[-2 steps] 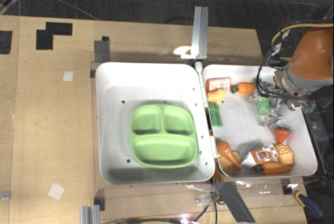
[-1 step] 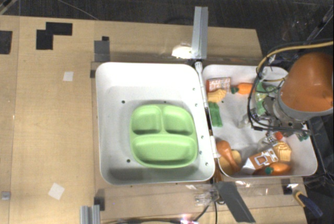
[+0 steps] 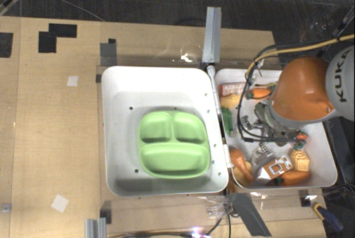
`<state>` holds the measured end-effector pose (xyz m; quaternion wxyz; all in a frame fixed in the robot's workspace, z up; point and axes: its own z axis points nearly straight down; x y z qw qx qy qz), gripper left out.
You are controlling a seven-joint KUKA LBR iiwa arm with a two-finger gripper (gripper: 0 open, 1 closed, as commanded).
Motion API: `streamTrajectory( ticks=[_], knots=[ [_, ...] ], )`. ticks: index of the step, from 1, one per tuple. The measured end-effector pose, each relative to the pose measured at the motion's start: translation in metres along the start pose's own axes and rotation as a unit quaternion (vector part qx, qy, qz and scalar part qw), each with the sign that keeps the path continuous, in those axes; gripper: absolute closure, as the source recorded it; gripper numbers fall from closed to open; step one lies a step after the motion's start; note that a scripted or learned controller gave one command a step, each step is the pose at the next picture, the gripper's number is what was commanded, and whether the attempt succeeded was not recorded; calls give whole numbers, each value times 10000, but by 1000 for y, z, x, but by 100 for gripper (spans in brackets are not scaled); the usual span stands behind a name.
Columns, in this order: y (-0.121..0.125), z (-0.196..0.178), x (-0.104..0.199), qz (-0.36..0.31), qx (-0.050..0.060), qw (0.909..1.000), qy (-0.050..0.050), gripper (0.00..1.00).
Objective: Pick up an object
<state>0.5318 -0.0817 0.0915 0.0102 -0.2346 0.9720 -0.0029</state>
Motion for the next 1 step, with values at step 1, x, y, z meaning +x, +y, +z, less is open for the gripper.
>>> streamTrajectory(
  ticks=[1],
  knots=[
    [-8, 0, 10, -853, -1, 9964, -16, 0]
  ],
)
